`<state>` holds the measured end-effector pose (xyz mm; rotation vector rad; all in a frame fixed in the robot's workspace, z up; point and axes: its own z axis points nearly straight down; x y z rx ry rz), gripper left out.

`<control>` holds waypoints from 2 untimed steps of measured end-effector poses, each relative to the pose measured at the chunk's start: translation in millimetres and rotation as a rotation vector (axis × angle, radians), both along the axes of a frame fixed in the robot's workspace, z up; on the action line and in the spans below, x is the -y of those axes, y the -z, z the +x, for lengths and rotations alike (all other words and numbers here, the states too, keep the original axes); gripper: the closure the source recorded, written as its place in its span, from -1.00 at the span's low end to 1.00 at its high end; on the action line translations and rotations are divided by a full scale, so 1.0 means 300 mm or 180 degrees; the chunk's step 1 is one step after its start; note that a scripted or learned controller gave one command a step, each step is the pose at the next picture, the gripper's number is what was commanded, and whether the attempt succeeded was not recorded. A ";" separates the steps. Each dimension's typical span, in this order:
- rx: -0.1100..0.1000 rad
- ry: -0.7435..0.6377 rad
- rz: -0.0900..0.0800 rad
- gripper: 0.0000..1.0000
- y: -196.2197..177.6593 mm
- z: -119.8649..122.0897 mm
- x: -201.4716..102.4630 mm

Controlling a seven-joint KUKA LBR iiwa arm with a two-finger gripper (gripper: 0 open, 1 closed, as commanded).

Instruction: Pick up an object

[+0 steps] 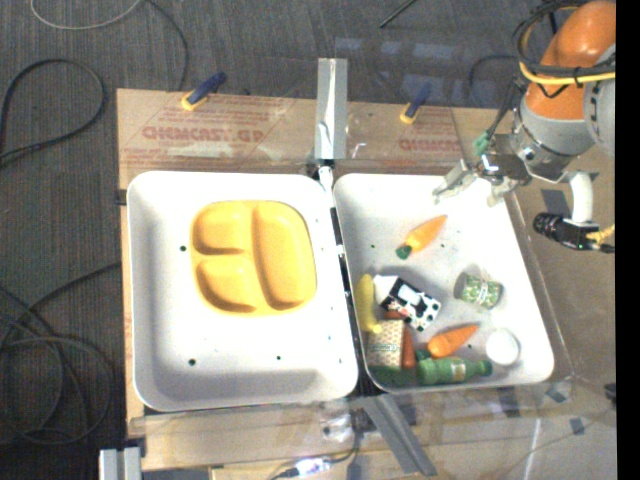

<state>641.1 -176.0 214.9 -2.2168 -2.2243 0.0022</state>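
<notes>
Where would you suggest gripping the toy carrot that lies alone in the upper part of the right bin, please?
Probably across the middle of its orange body. The carrot lies flat and slanted, green end low-left and orange tip up-right, apart from the other items with bare bin floor all around. Coming straight down from above, with the gripper turned so its fingers close across the narrow width, looks best.

Bench (150,143) w/ brown board top, 2 white bins side by side: left bin (150,368), right bin (520,268)
</notes>
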 end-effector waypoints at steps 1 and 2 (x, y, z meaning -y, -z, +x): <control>0.0004 -0.0225 -0.0001 -1.00 0.405 -0.072 -0.117; -0.0025 -0.0218 0.0006 1.00 0.383 -0.081 -0.115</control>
